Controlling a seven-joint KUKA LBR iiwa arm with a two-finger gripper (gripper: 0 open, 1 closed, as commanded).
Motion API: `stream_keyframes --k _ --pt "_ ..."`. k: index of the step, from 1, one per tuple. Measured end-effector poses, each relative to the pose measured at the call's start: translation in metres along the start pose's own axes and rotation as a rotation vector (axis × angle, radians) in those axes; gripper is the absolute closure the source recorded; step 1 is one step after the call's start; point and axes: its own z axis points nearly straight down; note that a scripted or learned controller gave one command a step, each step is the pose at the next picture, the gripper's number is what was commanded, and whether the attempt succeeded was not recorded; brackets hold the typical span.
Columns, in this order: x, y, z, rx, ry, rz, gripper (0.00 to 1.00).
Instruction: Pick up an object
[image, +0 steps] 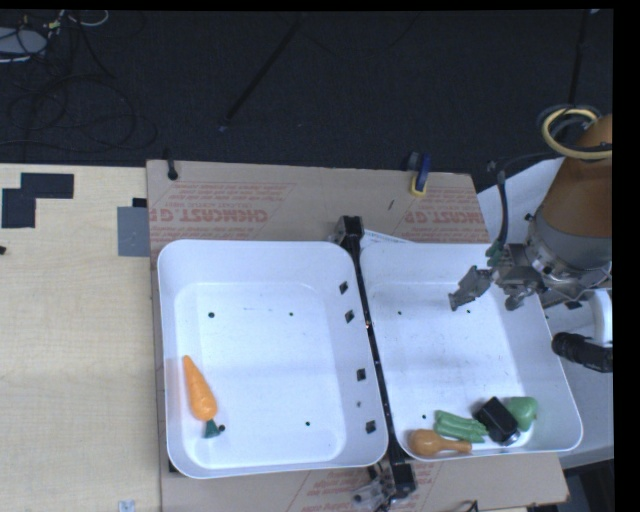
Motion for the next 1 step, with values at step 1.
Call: stream_keyframes --k 1 --pt "0.0626 0.0755 0.1402 0.002 0.003 -0.007 0.00"
